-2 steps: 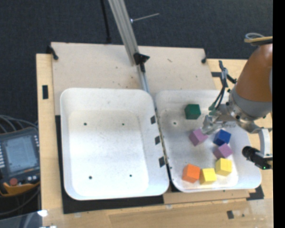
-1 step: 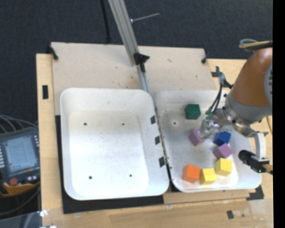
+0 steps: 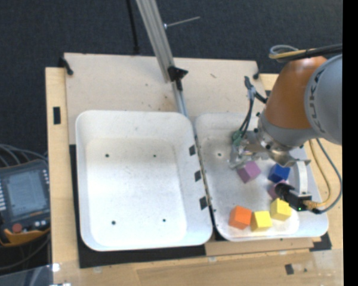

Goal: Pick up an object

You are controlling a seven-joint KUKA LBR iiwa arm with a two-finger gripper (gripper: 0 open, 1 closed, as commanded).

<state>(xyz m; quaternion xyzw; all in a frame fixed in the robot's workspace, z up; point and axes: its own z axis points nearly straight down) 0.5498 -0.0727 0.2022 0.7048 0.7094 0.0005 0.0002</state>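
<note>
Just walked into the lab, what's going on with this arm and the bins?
A grey and orange arm reaches in over the right bin, its tool low, just above a purple block. Blue, orange and two yellow blocks lie loose in the same bin. I can't tell whether anything is gripped yet.

Grey arm (image 3: 328, 94) with broad orange band, dark cables trailing.
</note>
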